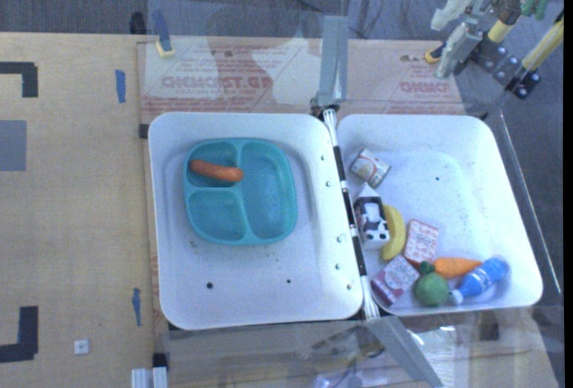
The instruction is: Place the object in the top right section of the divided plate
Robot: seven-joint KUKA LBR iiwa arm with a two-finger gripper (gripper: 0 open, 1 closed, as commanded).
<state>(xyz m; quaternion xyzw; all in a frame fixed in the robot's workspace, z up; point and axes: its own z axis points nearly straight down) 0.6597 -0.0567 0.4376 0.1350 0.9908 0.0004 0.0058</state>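
A teal divided plate (240, 191) lies in the left bin (170, 279). An orange sausage-shaped object (215, 170) rests in the plate's top left section. The top right section holds nothing that I can see. My gripper (440, 47) hangs above the bench beyond the far right corner of the right bin (501, 198), well away from the plate. Its white fingers (450, 5) are spread open with nothing between them.
The right bin holds a small can (369, 168), a cow toy (370, 218), a banana (393, 232), a pink packet (421, 240), a carrot (455, 267), a green fruit (431, 288), a blue bottle (481, 280) and a maroon packet (394, 280).
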